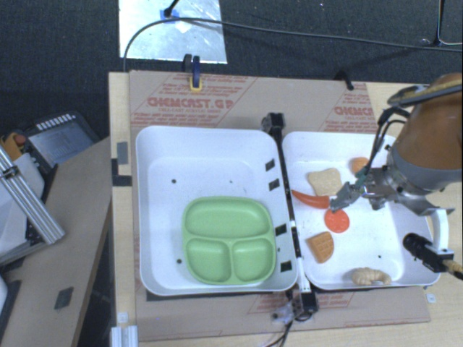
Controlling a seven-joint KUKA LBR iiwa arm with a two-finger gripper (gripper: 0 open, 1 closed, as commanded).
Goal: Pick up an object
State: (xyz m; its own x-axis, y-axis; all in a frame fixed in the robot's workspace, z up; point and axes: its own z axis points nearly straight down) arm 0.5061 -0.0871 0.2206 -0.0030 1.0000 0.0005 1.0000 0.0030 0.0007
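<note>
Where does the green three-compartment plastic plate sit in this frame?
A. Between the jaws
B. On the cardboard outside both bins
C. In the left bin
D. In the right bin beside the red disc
C: the green three-compartment plastic plate lies flat on the floor of the left shallow white bin.

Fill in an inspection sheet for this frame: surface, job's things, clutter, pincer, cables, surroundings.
Surface: bench with cardboard sheet under two white bins, left bin and right bin.
Job's things: in the right bin, toast slice, red strip, red disc, orange wedge, orange piece, beige lump.
Clutter: green divided plate in the left bin.
Pincer: pincer low above the red disc; fingers too blurred to judge.
Cables: black cable across the dark floor behind the bench.
Surroundings: foil-like sheet behind; metal rail at left.
</note>
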